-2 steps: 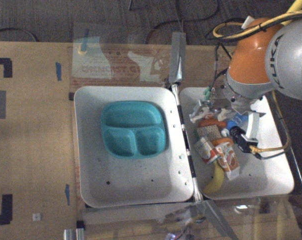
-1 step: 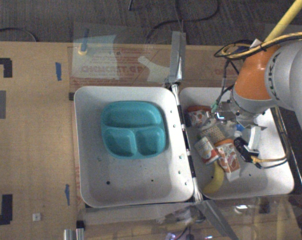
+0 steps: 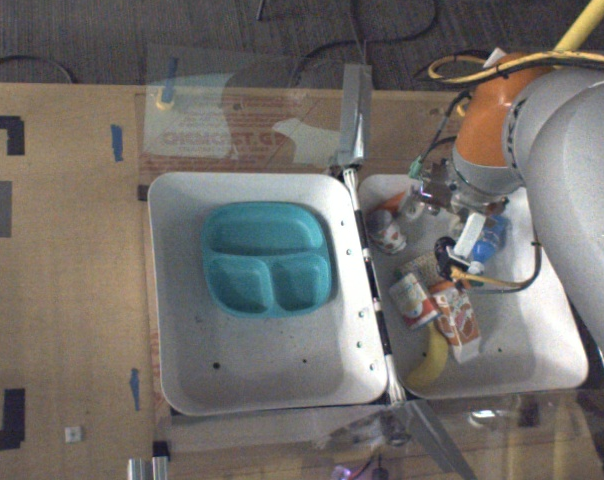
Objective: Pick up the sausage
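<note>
White bins: two [image 3: 182,298] [image 3: 542,368]
Teal divided trays: one [image 3: 267,258]
Bananas: one [image 3: 429,363]
Cartons: one [image 3: 459,320]

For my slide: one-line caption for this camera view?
Arm's hand over cluttered right bin; teal tray in left bin.

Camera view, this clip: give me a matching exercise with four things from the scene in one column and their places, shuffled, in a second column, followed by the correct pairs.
Things:
1. teal tray
2. banana
3. orange band
4. blue tape

Places:
A. on the arm, above the right bin
B. on the bench, beyond the left bin's far left corner
C. near the front edge of the right bin
D. in the left bin

Pairs: 1-D, 2-C, 3-A, 4-B
</note>
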Action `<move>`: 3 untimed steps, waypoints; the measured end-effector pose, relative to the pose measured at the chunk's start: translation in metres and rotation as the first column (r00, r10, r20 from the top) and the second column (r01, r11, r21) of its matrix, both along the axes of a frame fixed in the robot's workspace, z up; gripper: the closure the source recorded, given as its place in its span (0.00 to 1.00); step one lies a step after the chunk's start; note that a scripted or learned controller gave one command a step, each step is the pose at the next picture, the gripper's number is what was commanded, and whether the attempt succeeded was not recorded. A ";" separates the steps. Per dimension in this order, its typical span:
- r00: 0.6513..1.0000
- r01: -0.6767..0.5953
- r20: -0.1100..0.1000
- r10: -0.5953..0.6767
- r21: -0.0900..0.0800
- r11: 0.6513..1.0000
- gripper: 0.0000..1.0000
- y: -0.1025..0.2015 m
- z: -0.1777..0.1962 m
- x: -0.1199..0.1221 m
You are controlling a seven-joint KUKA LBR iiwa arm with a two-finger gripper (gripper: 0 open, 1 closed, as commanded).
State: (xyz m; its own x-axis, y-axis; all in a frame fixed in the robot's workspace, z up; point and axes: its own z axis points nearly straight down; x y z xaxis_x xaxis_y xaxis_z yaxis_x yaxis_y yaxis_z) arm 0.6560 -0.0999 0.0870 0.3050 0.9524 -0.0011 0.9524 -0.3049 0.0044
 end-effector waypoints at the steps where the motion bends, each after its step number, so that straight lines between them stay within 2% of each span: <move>1: 0.952 0.305 -0.004 -0.305 0.002 0.952 0.00 0.037 0.098 0.011; 2: 0.975 0.224 0.001 -0.224 0.003 0.975 0.00 -0.008 0.000 -0.020; 3: 0.975 0.224 0.002 -0.224 0.000 0.975 1.00 -0.010 0.012 -0.019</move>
